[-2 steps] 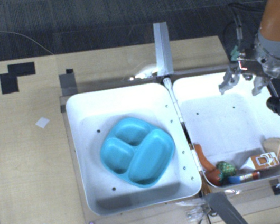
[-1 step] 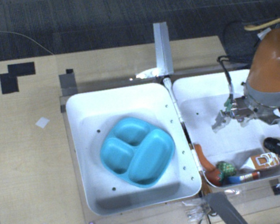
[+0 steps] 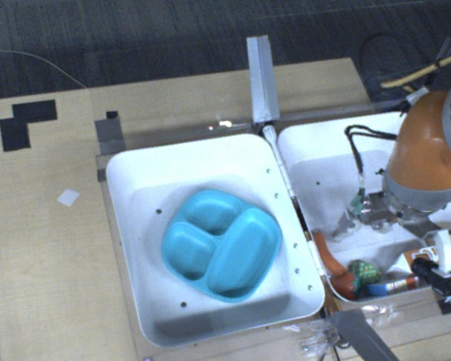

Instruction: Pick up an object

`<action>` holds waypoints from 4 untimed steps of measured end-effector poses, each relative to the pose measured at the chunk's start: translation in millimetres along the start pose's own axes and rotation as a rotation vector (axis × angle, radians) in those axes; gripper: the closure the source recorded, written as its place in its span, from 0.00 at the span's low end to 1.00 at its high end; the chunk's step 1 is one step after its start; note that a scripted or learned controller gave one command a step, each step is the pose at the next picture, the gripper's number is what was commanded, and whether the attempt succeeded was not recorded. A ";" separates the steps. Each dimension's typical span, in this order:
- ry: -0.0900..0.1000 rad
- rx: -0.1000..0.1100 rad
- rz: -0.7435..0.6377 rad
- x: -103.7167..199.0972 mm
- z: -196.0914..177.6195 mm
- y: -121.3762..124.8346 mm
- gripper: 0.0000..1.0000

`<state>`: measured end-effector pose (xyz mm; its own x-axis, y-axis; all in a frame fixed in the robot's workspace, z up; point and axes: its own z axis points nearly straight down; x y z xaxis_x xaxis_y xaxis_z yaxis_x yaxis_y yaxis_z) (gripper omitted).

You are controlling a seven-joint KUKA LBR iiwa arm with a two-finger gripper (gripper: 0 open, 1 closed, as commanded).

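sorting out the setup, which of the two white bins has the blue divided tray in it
The left bin: the blue three-compartment tray lies in it. The right bin holds small objects and the arm.

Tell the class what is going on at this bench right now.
A grey robot arm with an orange band reaches in from the right and hangs over the right-hand shallow white bin. Its claw sits low inside that bin, above a small pile of objects along the near edge: an orange curved piece, a green knobbly item and a few smaller things. Nothing visibly sits in the claw. The left white bin holds a light blue divided plastic tray.
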<state>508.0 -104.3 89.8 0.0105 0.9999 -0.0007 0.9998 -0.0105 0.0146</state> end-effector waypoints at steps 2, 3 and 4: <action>-0.002 0.000 -0.629 1.7 0.0 19.1 0.00; -0.003 0.000 -0.629 1.7 0.0 19.1 0.00; 0.001 0.005 -0.403 -0.2 4.0 115.0 0.00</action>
<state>623.0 -105.8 87.5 -0.3827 0.9239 -0.0044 0.9238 0.3828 0.0088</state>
